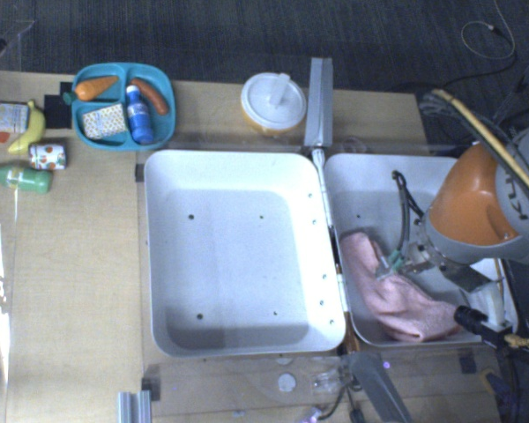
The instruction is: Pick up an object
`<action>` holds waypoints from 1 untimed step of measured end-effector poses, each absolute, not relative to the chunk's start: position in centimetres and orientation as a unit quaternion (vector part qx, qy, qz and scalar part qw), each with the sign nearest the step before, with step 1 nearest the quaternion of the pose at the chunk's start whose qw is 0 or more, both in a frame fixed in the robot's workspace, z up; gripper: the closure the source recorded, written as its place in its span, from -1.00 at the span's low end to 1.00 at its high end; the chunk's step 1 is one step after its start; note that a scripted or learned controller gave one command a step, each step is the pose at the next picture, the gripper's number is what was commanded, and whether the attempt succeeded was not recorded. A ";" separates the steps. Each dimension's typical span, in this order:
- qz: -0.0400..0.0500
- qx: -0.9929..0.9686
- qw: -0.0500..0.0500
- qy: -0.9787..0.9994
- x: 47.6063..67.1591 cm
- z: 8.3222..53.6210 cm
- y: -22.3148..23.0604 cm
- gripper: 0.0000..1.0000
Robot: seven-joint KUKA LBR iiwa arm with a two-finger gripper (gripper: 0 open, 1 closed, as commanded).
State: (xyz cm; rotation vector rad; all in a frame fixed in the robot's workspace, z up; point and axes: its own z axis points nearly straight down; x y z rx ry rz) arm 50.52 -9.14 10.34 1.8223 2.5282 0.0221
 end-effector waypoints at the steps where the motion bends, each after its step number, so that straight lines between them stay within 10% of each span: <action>1: 0.002 0.512 0.003 0.859 59.1 24.6 -3.8 1.00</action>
